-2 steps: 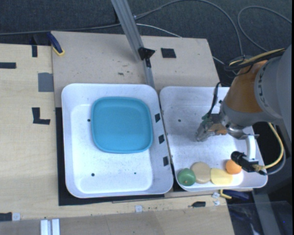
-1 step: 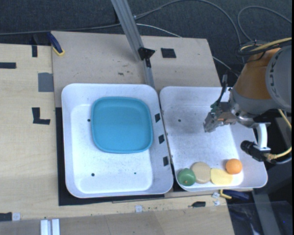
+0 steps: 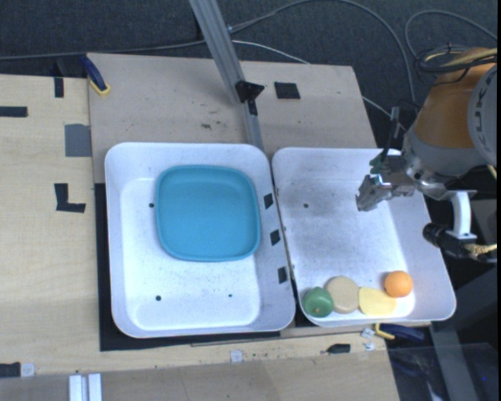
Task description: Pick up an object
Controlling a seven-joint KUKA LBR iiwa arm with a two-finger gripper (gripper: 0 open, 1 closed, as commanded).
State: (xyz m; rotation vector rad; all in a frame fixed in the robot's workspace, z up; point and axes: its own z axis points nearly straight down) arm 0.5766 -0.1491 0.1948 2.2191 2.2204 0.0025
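My gripper (image 3: 369, 195) hangs over the upper right part of the right bin (image 3: 334, 224), with nothing visible between its fingers. Along that bin's front edge lie a green round object (image 3: 318, 302), a beige round object (image 3: 344, 293), a yellow object (image 3: 376, 302) and an orange ball (image 3: 397, 284), all well below the gripper. A blue square plate (image 3: 207, 211) rests in the left bin (image 3: 134, 291).
A slanted metal pole (image 3: 225, 53) crosses the bench behind the bins. Cables run over the dark floor at the back right. The arm's orange band (image 3: 451, 107) sits at the right edge, above the right bin's far corner.
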